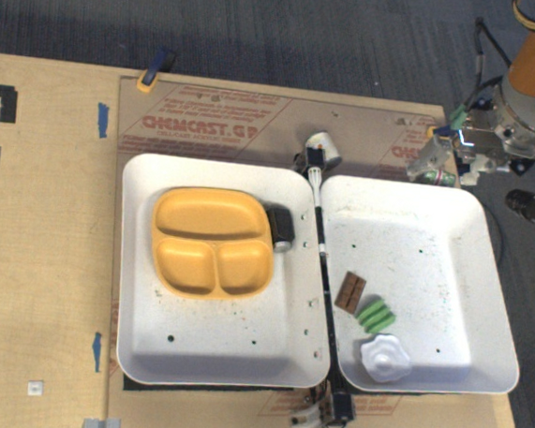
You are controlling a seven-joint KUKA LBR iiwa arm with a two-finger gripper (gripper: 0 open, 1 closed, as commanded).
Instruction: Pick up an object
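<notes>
Camera view: the claw [439, 159] hangs over the bench [37, 261] just beyond the far edge of the right bin [487, 277], and whether it is apart or together cannot be told. Near that bin's front lie a brown bar [349, 292], a green ridged piece [374, 316] and a white cap [384, 357], close together. The left bin [135, 318] holds a yellow divided tray [213, 241] with a dark block [280, 227] touching its right edge.
</notes>
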